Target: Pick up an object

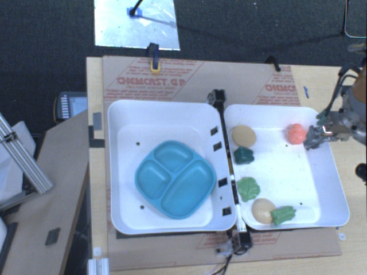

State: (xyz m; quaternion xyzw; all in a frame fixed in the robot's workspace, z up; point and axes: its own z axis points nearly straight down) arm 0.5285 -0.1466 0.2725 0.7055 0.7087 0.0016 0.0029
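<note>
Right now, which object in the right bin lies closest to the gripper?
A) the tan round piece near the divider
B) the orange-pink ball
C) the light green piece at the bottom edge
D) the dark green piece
B: the orange-pink ball sits in the upper right part of the right bin, just left of the gripper, while the other pieces lie further left or lower in the bin.

**Around my two bins**

I see brown cardboard [172, 76] with red letters under the bins. A yellow clamp [155, 62] holds its far edge. Behind it, a shiny silver sheet [135, 16] lies on dark carpet [46, 27]. A metal rail [23, 159] sits at left.
</note>
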